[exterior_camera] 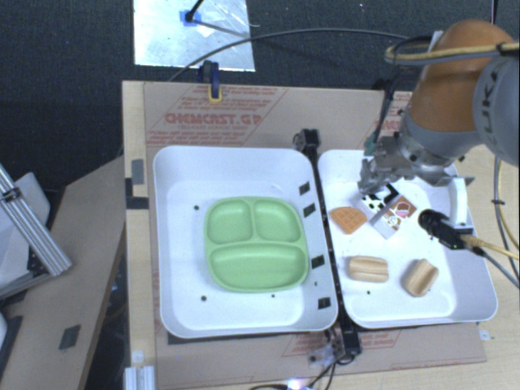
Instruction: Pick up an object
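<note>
Patterned card (388, 214): lies in right bin (479, 299), beside waffle (348, 219)
Pincer (374, 187): low over card's edge; grip state cannot be told
Left bin (175, 242): green tray (255, 244)

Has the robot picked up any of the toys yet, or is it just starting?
Not yet, it seems. The hand is down in the right bin, over a small patterned card. The orange waffle and two bread rolls lie untouched; the green plate sits in the left bin. Grabbing and lifting remain.
</note>
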`<state>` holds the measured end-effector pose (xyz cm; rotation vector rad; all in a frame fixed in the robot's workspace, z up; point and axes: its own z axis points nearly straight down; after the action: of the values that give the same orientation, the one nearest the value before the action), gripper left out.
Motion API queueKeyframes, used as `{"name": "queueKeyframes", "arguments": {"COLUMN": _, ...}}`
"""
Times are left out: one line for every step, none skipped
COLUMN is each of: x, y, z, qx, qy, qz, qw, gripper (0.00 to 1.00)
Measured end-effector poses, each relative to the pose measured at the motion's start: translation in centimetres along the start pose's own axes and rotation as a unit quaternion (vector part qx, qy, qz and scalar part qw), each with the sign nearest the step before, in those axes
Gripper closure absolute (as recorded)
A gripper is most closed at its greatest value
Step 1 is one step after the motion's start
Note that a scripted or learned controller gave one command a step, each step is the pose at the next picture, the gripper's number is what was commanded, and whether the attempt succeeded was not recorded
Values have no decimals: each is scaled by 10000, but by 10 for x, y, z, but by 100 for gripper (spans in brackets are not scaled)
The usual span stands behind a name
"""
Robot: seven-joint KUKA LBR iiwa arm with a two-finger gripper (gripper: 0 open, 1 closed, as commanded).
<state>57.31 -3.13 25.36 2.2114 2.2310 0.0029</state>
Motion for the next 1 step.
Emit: {"name": "queueKeyframes", "arguments": {"x": 60, "y": -8, "z": -2, "qx": 2, "qy": 6, "qz": -10, "qw": 10000, "gripper": 100}}
